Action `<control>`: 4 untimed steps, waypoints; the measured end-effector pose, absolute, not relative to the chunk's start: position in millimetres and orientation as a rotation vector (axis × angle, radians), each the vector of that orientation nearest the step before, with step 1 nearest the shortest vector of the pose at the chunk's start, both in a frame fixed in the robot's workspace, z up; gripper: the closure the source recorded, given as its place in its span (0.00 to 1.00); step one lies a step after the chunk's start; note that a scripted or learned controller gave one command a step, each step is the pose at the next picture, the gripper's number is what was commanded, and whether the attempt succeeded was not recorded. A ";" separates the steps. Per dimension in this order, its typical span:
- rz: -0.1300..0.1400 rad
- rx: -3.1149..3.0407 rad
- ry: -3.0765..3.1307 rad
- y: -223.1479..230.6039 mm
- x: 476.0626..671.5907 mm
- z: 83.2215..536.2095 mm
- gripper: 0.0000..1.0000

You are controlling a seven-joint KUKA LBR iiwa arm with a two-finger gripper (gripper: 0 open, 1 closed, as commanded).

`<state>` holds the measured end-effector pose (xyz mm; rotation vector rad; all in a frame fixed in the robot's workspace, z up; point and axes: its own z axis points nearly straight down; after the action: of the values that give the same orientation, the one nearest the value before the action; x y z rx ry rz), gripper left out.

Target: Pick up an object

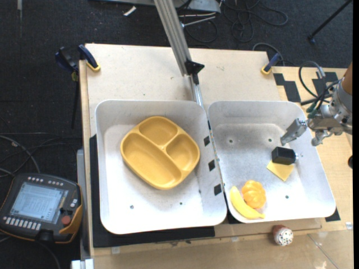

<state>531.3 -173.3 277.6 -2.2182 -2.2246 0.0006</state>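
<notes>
Arm (343, 102) cut off at right edge, jaws indistinct.

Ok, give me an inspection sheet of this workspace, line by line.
Surface: wooden bench bearing two shallow white bins, the left bin and the right bin, side by side.
Job's things: yellow divided plate in the left bin; black block lying on a yellow slab, an orange toy and a banana in the right bin.
Clutter: small speckled ball on the bench in front of the right bin.
Grippers: gripper over the right bin's right side, fingers spread, holding nothing.
Cables: black cables on the floor behind the bench.
Surroundings: control pendant on the floor to the left; clamps at the bench's far corners.
</notes>
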 end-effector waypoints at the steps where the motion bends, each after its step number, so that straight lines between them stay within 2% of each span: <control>1: 0.000 -2.219 -2.224 -173.3 531.3 277.7 0.00; 4: 0.005 -2.218 -2.217 -175.5 529.5 99.7 0.00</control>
<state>529.5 -175.5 99.7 -2.2183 -2.2174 0.0048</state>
